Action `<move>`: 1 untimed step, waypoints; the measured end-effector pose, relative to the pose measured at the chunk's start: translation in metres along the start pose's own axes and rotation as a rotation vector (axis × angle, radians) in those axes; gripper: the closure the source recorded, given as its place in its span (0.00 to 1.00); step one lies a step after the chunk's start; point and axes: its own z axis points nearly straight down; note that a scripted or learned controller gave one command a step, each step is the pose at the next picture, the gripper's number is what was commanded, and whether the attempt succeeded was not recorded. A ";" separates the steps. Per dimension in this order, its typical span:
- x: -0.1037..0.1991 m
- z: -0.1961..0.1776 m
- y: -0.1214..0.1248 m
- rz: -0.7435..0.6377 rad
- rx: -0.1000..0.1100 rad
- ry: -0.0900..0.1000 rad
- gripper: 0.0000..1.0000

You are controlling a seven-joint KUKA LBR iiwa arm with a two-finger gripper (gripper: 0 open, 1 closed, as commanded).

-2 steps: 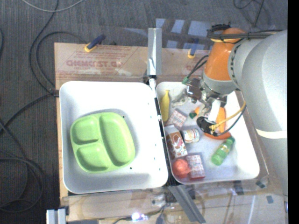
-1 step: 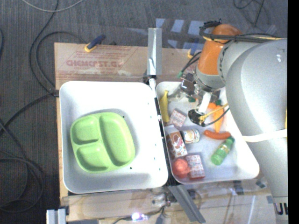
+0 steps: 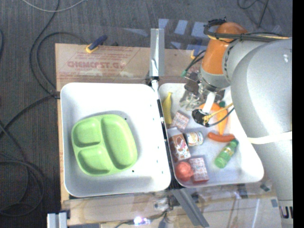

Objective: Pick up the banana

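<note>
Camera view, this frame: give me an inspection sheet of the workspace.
Surface: left bin and right bin, side by side.
Job's things: banana lies along right bin's left wall, not held.
Clutter: green tray in left bin; green bottle, can, packets in right bin.
Grippers: gripper right of the banana, fingers unclear.
Cables: cables on floor.
Surroundings: carpet, cardboard under bins.

Arm (image 3: 259,80): bulky light-grey rounded casing, smooth, glossy highlights. Orange band (image 3: 218,53) above wrist, orange dome on top. Thin black cables loop past orange section. Gripper (image 3: 194,98): dark grey metal, small, mechanical detail blurred.
</note>
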 end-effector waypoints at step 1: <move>0.070 -0.085 -0.037 0.097 -0.006 0.001 1.00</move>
